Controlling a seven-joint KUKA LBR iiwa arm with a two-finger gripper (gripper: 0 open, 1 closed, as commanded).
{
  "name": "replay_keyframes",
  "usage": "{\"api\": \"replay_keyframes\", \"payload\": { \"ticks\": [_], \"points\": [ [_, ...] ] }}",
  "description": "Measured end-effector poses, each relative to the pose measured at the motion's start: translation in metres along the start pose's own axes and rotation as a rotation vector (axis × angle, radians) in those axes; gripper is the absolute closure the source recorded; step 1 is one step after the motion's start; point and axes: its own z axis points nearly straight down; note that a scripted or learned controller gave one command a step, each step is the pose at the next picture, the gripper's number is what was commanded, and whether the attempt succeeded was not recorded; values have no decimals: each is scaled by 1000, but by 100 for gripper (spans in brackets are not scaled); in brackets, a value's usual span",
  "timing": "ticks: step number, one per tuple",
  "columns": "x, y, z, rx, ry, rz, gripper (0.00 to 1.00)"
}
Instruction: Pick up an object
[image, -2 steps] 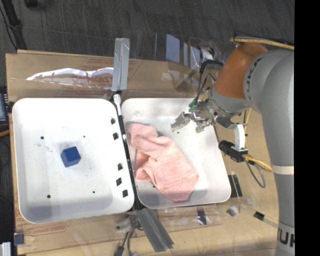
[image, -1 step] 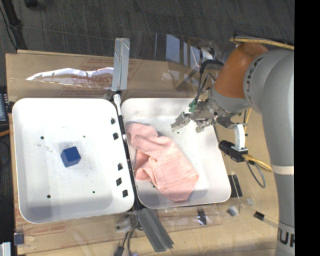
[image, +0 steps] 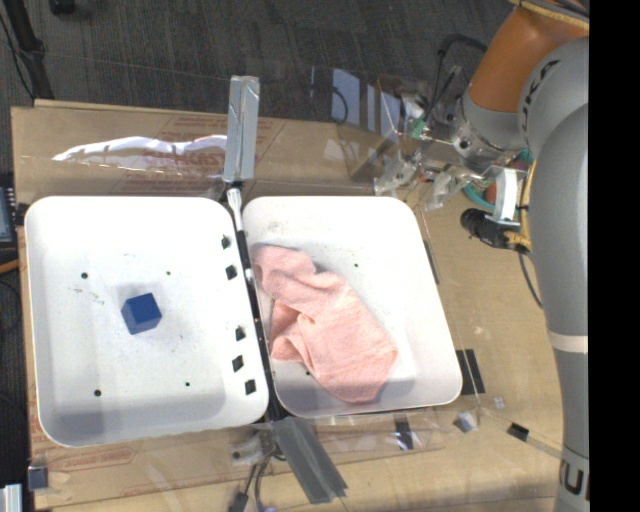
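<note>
A crumpled pink cloth (image: 325, 322) lies in the right bin (image: 425, 300), spread from its left wall toward the front. A small blue cube (image: 142, 312) sits on the floor of the left bin (image: 60, 250). My gripper (image: 413, 186) hangs above the back edge of the right bin, up and to the right of the cloth. Its fingers stand open with nothing between them.
The grey arm with its orange band (image: 510, 55) comes in from the upper right and runs down the right side. A metal divider bar (image: 241, 130) stands behind the bins. Cardboard (image: 490, 320) covers the bench around them, with a crinkled plastic strip (image: 140, 152) at the back left.
</note>
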Motion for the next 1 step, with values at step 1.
{"api": "replay_keyframes", "payload": {
  "ticks": [1],
  "points": [
    [3, -1, 23, 5, 1, 235, 0]
  ]
}}
